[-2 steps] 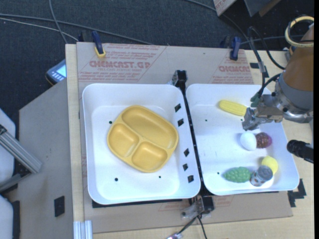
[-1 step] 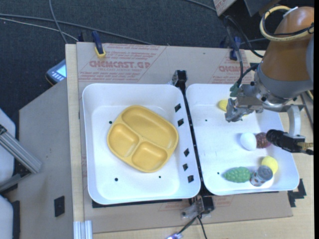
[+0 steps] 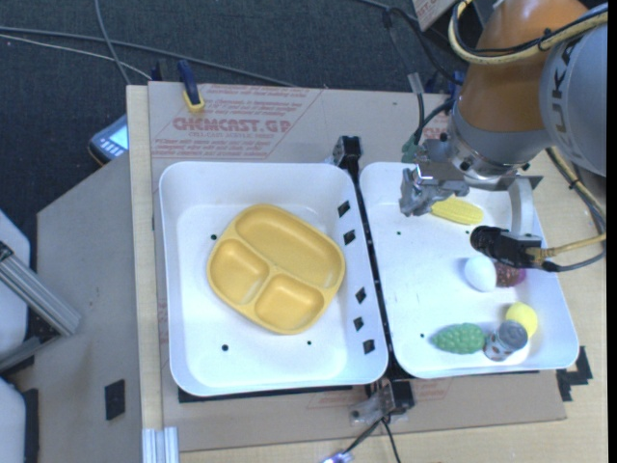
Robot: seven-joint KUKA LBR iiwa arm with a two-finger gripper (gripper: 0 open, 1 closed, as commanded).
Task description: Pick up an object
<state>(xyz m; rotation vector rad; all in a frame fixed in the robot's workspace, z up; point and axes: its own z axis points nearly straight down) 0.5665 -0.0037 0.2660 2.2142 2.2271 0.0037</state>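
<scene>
My gripper [image 3: 417, 199] hangs over the far left part of the right bin [image 3: 424, 287], under the orange-banded wrist. Just to its right a yellow corn-like piece [image 3: 457, 210] lies on the bin floor, close to the gripper's tip. Further forward along the right side sit a white egg [image 3: 478, 274] and a dark maroon piece [image 3: 510, 277] touching it. Near the front right corner are a yellow ball [image 3: 522, 316], a green bumpy piece [image 3: 460, 338] and a small grey metal can [image 3: 508, 340]. I see nothing held by the gripper.
The left bin [image 3: 183, 287] holds a yellow three-compartment plate [image 3: 277, 267]. A black clipped divider [image 3: 359, 258] runs between the bins. A black fitting with a yellow cable [image 3: 501, 245] hangs from the arm over the right bin's right side.
</scene>
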